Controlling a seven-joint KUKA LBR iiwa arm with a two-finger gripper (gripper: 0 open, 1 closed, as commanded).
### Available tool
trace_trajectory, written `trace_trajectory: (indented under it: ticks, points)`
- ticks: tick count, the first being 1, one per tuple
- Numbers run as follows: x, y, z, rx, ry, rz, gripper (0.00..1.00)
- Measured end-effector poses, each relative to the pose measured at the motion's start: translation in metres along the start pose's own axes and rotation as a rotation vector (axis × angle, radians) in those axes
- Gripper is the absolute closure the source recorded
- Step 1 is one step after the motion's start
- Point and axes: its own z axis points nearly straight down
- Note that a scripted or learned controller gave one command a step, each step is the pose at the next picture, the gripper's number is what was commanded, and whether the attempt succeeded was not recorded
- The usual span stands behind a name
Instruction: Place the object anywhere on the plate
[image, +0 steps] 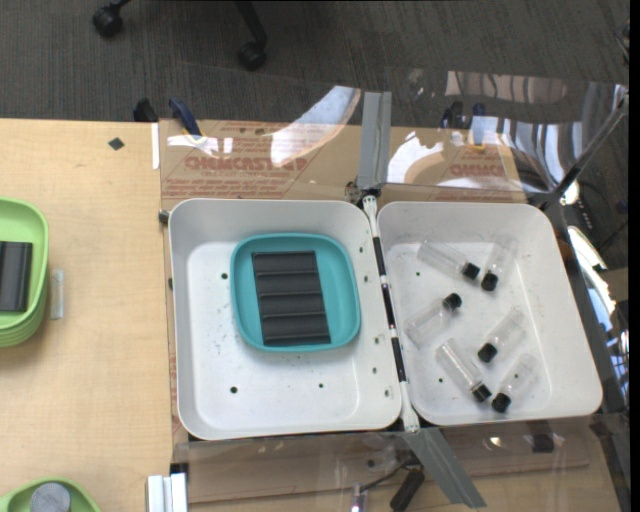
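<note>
1. Task things: six clear vials (462, 368) with black caps, lying loose on their sides in the right bin (565, 330). Scattered, mostly apart; two at the near edge lie close together.
2. Target: teal plate (243, 300) in the left bin (200, 370), well apart from the vials, across the divider between bins. Dark ribbed block (290, 297) sits on the middle of the plate, leaving a bare teal border all round.
3. Gripper state: cannot tell from this view. No vial lifted yet, judging by all six resting on the bin floor.
4. Judged stage: very start; pick not yet made.
5. Suggested pick: the vial near the bin's middle (433, 316), cap toward the back, with free floor on both long sides. Avoid the near pair, likely to get nudged together.
6. Grasp advice: close across the short axis, at mid-body, not over the cap. Round, smooth, light; likely to roll or squirt out if pinched off-centre.
7. Lift straight up before crossing; clear the bin walls and divider.
8. Release low over the plate. Ribbed grooves probably stop rolling best if aligned along them; bare border also acceptable.
9. Risk: clear plastic on white floor, poor contrast; confirm a hold before travelling.
</note>
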Motion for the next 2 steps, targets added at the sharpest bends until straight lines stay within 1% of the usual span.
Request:
trace_trajectory:
  ticks: [2]
  points:
    - [-0.0021,-0.0004,0.0017,0.002,-0.003,0.002,0.00]
